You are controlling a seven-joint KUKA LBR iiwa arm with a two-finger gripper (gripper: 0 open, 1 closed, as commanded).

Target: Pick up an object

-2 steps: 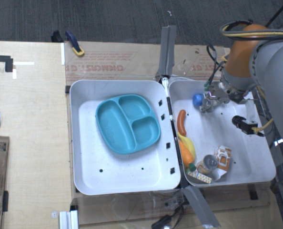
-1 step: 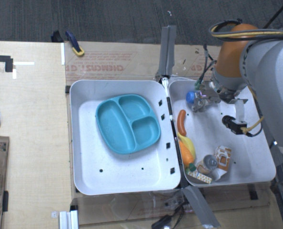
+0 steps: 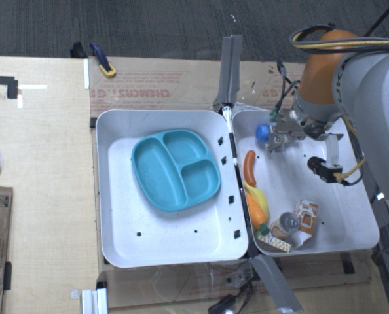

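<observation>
Lying along right bin near edge: small carton, can, flat packet. Against left wall: orange-yellow fruit, red sausage beyond. Left bin holds blue divided plate. Far corner: gripper low beside blue ball; finger state cannot be told.

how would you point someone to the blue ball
Start at the right bin, the one under the arm. Look along its far wall, beside the gripper: the blue ball sits above the hot dog. It is that bin's sole round blue item.
</observation>
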